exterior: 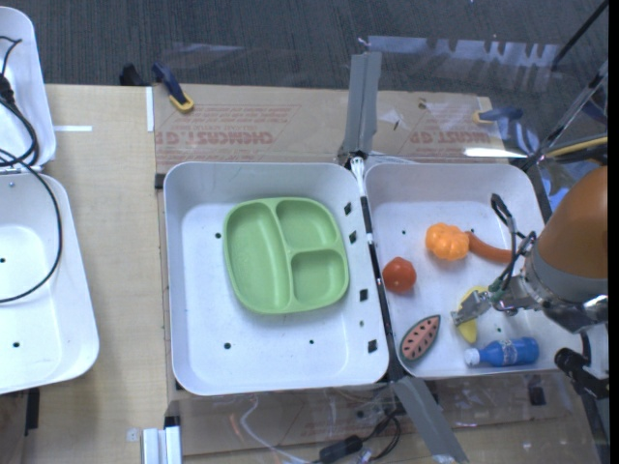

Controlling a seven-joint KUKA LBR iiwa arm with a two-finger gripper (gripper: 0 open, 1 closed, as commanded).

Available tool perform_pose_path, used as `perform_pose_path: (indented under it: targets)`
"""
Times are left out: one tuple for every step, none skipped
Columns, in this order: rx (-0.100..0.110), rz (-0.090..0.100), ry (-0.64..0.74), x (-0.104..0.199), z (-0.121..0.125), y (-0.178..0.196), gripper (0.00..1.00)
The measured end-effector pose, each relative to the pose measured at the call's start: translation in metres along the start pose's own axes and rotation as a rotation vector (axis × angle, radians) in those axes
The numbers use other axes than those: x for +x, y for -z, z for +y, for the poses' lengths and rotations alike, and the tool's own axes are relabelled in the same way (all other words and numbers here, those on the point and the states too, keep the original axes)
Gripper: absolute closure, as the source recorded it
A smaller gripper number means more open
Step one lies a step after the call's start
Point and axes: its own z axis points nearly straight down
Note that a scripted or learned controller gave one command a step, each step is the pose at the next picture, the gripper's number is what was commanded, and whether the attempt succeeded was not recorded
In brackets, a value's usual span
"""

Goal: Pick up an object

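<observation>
In the right bin [426,177] lie a red tomato [398,275], an orange pepper-like toy [446,242] with a carrot [491,250] beside it, a watermelon slice [420,337], a blue bottle [505,353] and a yellow item [471,318]. My gripper [473,309] hangs low over the yellow item, which is partly hidden under it, just above the blue bottle. Nothing is visibly lifted between the fingers.
The left bin [189,288] holds a green divided plate [287,253]. The grey arm with its orange band [580,230] comes in over the right bin's right wall. A white tub [29,288] with black cable sits at the far left.
</observation>
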Motion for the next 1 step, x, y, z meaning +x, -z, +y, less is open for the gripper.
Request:
perform_pose_path:
  targets:
    - [0.0,0.0,-0.004,-0.0008,0.0002,0.0087,1.0]
